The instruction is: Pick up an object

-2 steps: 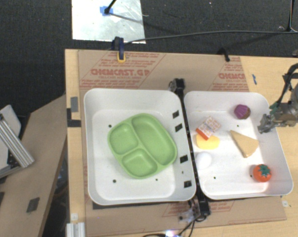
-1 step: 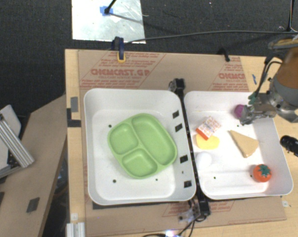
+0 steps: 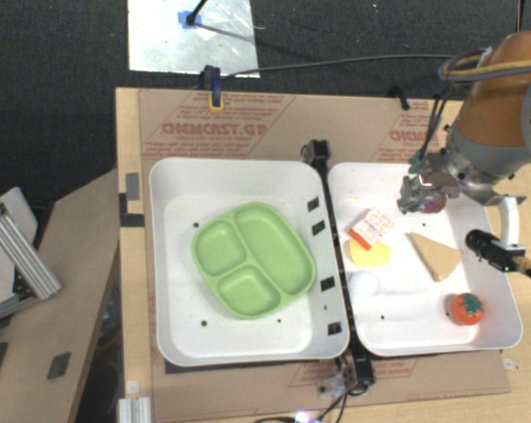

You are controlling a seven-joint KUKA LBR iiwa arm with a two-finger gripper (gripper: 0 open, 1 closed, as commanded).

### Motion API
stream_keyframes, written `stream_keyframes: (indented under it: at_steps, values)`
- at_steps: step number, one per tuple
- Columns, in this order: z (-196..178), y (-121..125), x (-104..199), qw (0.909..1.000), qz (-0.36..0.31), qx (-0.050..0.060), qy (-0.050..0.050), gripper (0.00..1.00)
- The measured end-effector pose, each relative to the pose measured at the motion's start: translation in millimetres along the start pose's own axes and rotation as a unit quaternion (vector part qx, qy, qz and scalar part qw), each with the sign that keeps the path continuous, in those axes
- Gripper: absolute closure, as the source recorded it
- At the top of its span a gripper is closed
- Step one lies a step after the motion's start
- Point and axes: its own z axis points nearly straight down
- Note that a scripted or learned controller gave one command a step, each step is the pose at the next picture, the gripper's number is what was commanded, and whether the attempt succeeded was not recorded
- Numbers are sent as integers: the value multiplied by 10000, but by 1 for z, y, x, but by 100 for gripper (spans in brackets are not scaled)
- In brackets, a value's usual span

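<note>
Nearest in the right bin [image 3: 503, 329] sits a tomato [image 3: 465, 307]. Farther back lie a tan wedge [image 3: 436, 256], yellow disc [image 3: 371, 254] and red carton [image 3: 372, 228]. A green tray [image 3: 252, 259] fills the left bin [image 3: 173, 236]. At the right bin's far side, the gripper [image 3: 421, 195] hangs over a purple object [image 3: 432, 204]; its finger state cannot be told.

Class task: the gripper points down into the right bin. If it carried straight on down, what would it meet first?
Probably the small purple object right under the gripper, before the right bin floor; depth is hard to judge from this slanted view.
</note>
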Motion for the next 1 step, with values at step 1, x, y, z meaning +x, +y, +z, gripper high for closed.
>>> stream_keyframes:
  at_steps: [1]
  values:
    - [-7, 16, 56, 10000, 2, 1, 3, 100]
